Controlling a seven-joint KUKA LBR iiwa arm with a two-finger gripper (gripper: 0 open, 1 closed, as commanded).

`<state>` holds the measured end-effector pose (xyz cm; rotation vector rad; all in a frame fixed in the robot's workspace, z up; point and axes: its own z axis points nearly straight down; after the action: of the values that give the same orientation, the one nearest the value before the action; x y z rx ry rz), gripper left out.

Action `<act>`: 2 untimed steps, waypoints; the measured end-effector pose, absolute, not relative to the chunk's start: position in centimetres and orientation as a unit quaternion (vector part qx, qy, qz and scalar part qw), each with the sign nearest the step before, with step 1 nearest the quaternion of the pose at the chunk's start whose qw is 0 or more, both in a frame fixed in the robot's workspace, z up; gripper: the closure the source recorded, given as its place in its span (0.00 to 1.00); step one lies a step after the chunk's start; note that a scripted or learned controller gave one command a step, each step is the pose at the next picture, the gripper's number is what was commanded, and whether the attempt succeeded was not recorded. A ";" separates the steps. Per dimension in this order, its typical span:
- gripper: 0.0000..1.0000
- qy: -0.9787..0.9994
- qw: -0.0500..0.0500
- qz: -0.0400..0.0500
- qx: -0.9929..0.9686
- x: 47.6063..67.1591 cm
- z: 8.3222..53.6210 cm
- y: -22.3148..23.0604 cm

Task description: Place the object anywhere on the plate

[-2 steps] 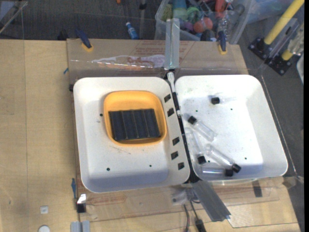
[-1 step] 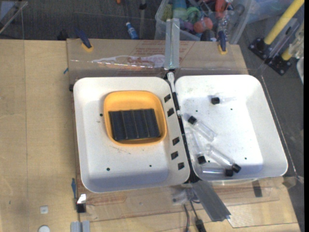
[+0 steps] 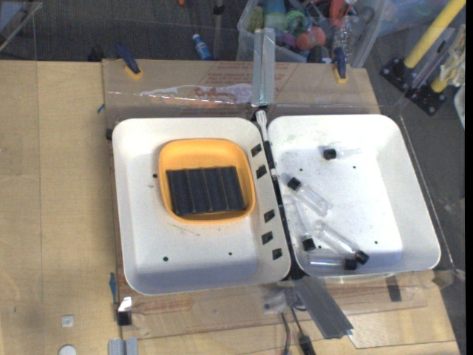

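Orange plastic marks the plate, a rounded square dish sitting in the left bin, a little above the middle of the frame's left half. The object, a black ribbed slab with lengthwise grooves, lies flat on the plate and covers most of its floor, its lower edge close to the plate's lower rim. Nothing lies on top of the slab, and nothing else rests on the plate. Whether the gripper is open or closed cannot be told.

The right bin holds loose clutter. A small black cap sits near its upper middle. A clear tube with a black end lies just right of the divider. A second clear tube, capped in black at its lower right end, sits close to the bin's lower edge. A row of black tabs runs down the seam between the two bins.

Above the bins, a metal bracket stands at the top centre, with blue clamps at the upper left and upper right of the board behind. Further back, at the top of the frame, a clear tub of coloured toys rests on the floor, well apart from the bins. A strip of grey tape slants across the bench edge at the bottom centre.
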<state>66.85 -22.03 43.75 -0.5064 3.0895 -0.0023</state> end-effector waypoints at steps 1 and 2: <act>1.00 0.982 0.005 -0.001 -0.187 66.9 43.8 -22.0; 1.00 0.925 0.005 -0.001 -0.381 66.8 43.8 -22.1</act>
<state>66.81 -22.12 43.75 -1.1930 2.8946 -0.0043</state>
